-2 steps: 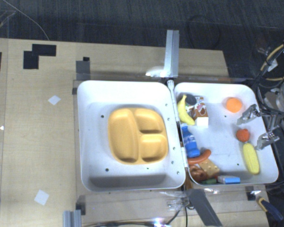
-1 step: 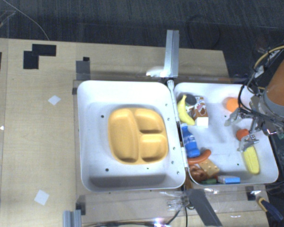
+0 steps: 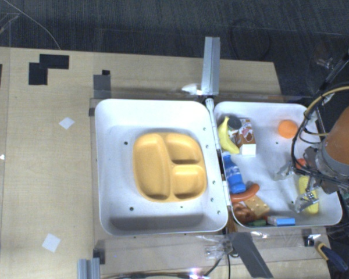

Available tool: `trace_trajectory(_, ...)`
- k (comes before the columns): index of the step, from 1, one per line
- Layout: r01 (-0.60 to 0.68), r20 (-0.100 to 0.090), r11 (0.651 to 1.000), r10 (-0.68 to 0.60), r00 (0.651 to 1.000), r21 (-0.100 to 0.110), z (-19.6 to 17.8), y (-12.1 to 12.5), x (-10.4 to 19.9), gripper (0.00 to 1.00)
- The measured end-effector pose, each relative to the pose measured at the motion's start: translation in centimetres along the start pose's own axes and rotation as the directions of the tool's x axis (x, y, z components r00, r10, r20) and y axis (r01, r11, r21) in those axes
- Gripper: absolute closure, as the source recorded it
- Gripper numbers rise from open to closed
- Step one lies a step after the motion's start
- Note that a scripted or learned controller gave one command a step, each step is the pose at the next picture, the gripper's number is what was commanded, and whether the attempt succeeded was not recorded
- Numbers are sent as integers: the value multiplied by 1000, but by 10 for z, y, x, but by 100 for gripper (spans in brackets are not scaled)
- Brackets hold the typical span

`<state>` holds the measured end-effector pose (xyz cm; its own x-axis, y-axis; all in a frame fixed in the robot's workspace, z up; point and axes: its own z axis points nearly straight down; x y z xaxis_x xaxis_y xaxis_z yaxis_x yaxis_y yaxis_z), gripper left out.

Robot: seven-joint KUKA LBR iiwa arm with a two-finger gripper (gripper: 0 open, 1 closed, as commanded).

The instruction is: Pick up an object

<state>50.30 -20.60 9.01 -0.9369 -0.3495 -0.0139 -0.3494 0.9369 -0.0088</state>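
the arm reaches in low over the right bin (image 3: 262, 110), and its tool (image 3: 305, 195) hangs at that bin's near right part, right over a yellow object (image 3: 312, 207) that lies against the bin floor; whether the tool is open or closed, and whether it grips the yellow object, cannot be told, as the wrist and cables cover it. up and just left of the tool sits an orange ball (image 3: 287, 128). well to the tool's left lie a banana (image 3: 225, 137), a brown packet (image 3: 243, 133) with a white block (image 3: 248, 150) below it, and a blue bottle (image 3: 233, 177). down-left of the tool are a sausage (image 3: 245, 191), a cracker-like piece (image 3: 253, 207) and a blue bar (image 3: 283, 220). far left, the left bin (image 3: 113, 173) holds a yellow divided tray (image 3: 168, 166) on the wooden surface (image 3: 41, 173).
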Motion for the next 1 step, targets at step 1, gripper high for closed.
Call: trace_trajectory(1, -167, 0, 986, 167, 986, 0, -93, -10, -29, 0)
